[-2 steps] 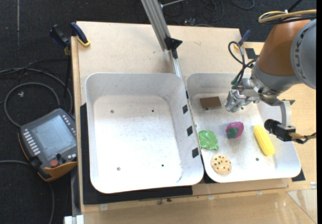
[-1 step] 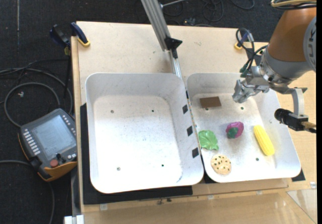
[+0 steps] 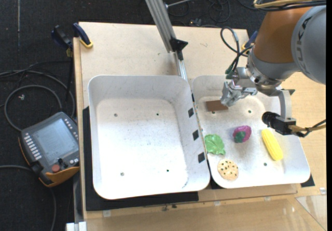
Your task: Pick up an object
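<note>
Upper part of right bin (image 3: pixel 295 173): end effector (image 3: pixel 230 97) hovered at brown block (image 3: pixel 216 105), finger state unclear. Nothing lifted; grasp and lift looked left to do.

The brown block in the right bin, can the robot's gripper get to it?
Probably yes. The gripper hangs right beside the brown block, and nothing lies over it; the other toys sit further down the right bin.
</note>
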### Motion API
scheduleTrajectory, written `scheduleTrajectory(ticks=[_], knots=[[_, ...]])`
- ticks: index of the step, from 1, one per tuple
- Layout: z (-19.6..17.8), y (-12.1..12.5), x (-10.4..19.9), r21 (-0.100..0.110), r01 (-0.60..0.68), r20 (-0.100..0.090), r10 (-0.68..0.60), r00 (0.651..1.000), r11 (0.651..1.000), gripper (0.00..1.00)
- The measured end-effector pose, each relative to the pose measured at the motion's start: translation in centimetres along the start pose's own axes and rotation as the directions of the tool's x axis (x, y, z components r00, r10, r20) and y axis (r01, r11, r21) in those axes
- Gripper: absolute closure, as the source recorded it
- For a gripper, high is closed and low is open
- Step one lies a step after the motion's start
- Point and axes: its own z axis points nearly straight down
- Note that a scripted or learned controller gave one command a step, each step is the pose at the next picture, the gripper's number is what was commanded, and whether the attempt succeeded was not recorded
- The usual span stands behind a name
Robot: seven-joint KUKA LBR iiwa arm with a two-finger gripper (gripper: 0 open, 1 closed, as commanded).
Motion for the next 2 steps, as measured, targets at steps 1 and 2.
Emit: scheduleTrajectory(ticks=[1,2], knots=[[-0.7,1.6,4.8,-0.002,0.000,0.000,0.000,1.000,1.000,1.00],[-0.4,3.1,11.0,-0.001,0.000,0.001,0.000,1.000,1.000,1.00]])
